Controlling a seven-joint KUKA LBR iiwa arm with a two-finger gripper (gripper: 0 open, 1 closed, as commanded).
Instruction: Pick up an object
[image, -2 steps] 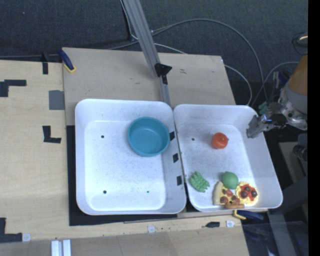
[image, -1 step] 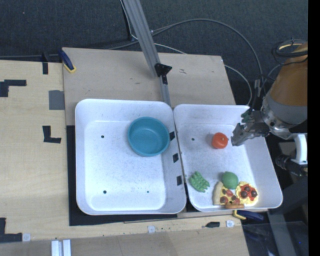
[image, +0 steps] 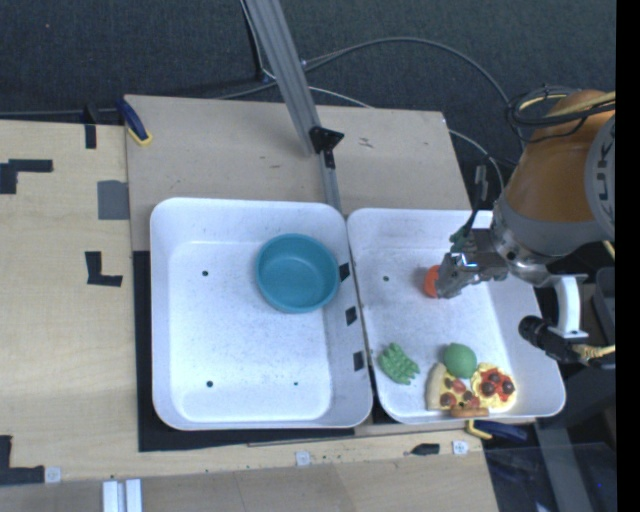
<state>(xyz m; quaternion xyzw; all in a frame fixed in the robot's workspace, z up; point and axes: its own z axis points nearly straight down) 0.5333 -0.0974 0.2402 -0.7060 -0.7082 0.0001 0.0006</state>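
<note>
The pale wooden worktop (image: 60, 300) bore two shallow white bins over dark carpet. In the right bin (image: 400, 250), the pincer (image: 450, 280) touched a small orange-red object (image: 431, 282); its spread was unclear.

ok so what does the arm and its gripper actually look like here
The arm is bulky and rounded, with an orange band above grey housing near the wrist. Black cables loop over its top. The gripper is a small dark grey metal assembly, with a white curved fitting just below the wrist.
</note>
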